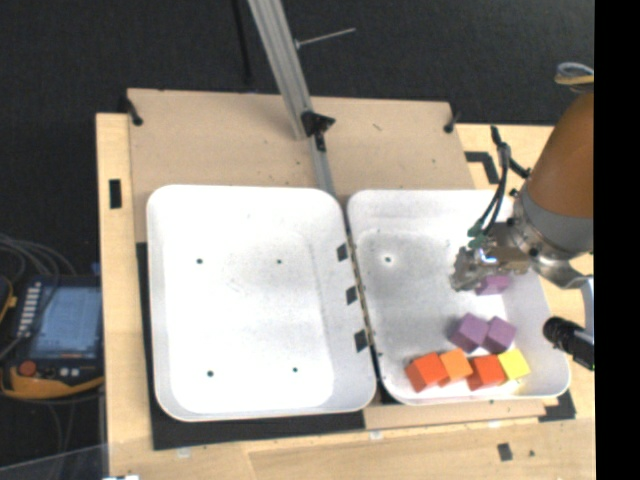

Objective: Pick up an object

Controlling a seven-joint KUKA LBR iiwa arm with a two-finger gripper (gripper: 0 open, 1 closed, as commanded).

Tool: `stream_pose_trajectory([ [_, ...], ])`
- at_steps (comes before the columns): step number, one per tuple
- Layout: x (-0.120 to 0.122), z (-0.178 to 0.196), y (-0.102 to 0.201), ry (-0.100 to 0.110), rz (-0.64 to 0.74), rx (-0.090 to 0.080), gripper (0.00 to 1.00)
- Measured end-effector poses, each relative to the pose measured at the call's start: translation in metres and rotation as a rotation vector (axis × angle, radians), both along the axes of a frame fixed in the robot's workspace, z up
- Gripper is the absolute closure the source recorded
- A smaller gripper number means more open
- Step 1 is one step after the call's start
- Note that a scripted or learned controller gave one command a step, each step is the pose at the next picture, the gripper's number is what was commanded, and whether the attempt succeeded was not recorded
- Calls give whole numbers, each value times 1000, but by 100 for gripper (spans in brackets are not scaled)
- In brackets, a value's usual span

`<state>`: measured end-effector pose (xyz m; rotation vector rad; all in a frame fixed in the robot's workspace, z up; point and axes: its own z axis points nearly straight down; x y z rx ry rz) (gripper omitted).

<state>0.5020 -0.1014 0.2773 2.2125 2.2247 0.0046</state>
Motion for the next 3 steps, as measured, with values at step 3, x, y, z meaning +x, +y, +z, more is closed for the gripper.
stream_pose_trajectory([
  [3, 42, -20, 159, 4, 2, 2, 100],
])
